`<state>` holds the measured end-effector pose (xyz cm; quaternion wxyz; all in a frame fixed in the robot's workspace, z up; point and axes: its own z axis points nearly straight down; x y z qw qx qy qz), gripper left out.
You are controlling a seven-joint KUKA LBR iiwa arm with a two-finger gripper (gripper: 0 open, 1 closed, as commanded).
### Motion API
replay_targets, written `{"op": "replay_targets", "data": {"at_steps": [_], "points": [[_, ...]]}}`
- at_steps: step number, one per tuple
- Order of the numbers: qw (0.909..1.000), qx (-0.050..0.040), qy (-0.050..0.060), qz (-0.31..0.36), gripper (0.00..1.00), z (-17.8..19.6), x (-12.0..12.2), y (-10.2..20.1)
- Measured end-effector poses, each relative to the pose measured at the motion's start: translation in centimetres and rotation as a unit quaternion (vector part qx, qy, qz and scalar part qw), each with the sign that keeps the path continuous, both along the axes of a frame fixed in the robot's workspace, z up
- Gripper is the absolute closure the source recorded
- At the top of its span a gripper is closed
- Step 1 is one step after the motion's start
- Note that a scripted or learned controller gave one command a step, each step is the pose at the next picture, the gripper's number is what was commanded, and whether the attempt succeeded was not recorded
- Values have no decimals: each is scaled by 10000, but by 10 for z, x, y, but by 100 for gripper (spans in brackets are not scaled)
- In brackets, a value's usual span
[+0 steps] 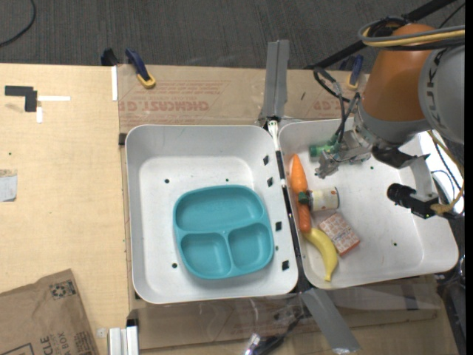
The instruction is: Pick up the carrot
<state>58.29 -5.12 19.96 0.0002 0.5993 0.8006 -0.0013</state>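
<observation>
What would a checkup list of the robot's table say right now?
Surface: two white bins, left bin and right bin, on a cardboard-covered bench.
Job's things: carrot lies in the right bin by its left wall, untouched.
Clutter: teal divided plate in the left bin; banana, small white bottle, printed packet near the carrot.
Grippers: tool hangs over the right bin, right of the carrot.
Cables: wires loop over the arm.
Surroundings: blue clamp on the bench's far edge.
</observation>
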Motion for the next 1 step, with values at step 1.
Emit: {"op": "replay_targets", "data": {"at_steps": [1], "points": [[9987, 4, 3, -501, 100, 29, -24, 61]]}}
